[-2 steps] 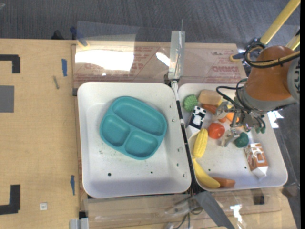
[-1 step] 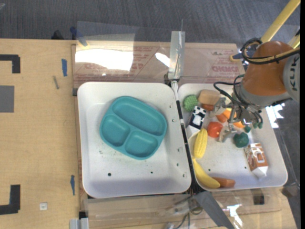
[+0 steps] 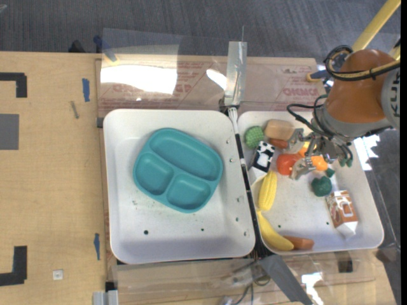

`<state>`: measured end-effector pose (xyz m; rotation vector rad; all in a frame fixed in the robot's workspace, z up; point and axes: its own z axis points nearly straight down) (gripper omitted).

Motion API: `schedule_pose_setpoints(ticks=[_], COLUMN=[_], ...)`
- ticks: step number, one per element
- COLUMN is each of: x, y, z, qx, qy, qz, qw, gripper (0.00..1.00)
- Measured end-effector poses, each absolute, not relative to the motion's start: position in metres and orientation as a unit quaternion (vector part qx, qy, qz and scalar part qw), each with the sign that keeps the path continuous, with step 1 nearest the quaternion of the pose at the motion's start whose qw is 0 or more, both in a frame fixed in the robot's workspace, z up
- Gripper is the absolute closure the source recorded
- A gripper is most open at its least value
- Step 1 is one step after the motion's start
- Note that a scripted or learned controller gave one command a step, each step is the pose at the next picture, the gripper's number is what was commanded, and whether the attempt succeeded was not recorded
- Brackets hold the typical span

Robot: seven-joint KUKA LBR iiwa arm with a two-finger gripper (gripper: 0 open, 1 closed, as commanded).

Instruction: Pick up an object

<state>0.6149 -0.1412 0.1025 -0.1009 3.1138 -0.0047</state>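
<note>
Starting at the far left of the frame with the tan desk [image 3: 44, 170], marked by black corner outlines and bits of blue tape. Moving right to the left white bin [image 3: 121, 234], holding a teal divided plate [image 3: 178, 169] lying flat near its middle. Passing a clear upright panel [image 3: 236, 68] standing above the seam between the two bins. Entering the right white bin [image 3: 299, 224], crowded with small objects: a green knobbly ball [image 3: 254, 135] in its upper left corner, touching a black-and-white piece [image 3: 264, 155] just below it; a yellow banana [image 3: 268, 191] lying below that, and a second banana [image 3: 273, 235] along the lower wall, meeting an orange-red stick [image 3: 302, 242]. Continuing right to a tan block [image 3: 278, 132] near the upper wall and a red-orange piece [image 3: 287, 163] below it. Reaching the end effector [image 3: 313, 159], hanging low just beside that red-orange piece; telling whether open, closed or gripping anything not possible amid the clutter. Ending with a dark green lump [image 3: 322, 185] just below, a small carton [image 3: 343, 210] at lower right, and the grey-and-orange arm [image 3: 356, 94] entering from the upper right.
</note>
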Motion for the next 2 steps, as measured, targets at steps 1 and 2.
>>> schedule_pose_setpoints(ticks=[1,2], x=[0.621,0.564], y=[-0.082,-0.120], z=[0.206,0.134], qx=[-0.018,-0.175], qy=[1.000,0.985], qz=[0.0002,0.0008], qw=[0.010,-0.001], gripper=[1.00,1.00])
